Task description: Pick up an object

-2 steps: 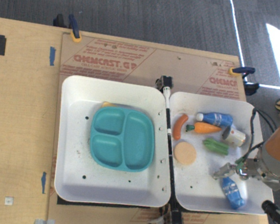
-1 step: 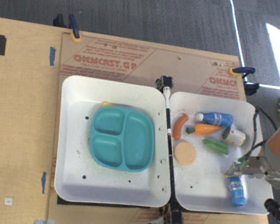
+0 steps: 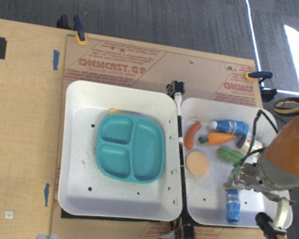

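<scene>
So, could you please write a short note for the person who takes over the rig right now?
Gripper: low over the right bin, just above a blue bottle near the front wall. Whether it is open or shut cannot be read from this view, and nothing is visibly held.

Things in the right bin: a second blue bottle, a carrot, a sausage, a green item and a tan round disc. The left bin holds a teal divided plate.

Done: no pick confirmed.
Left: grasp one object and lift it.

Grey arm (image 3: 287,177) — orange band, black cable
</scene>
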Motion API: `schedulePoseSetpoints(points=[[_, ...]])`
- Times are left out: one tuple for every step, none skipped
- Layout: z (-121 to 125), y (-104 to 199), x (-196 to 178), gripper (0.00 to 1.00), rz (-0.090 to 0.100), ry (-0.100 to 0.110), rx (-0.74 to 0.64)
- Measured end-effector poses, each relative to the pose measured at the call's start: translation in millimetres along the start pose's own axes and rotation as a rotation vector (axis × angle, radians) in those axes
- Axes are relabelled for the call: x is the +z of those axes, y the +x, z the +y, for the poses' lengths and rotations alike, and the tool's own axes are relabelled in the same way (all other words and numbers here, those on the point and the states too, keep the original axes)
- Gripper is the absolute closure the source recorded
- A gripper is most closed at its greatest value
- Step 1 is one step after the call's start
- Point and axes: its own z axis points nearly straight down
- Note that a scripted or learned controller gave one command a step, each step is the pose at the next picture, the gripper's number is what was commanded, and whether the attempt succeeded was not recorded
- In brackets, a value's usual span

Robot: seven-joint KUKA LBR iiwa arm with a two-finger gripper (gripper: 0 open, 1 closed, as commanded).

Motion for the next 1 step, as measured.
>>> schedulePoseSetpoints(points=[[-10.9, 68.1, -78.4, 1.0, -0.001, -0.002, 0.41]])
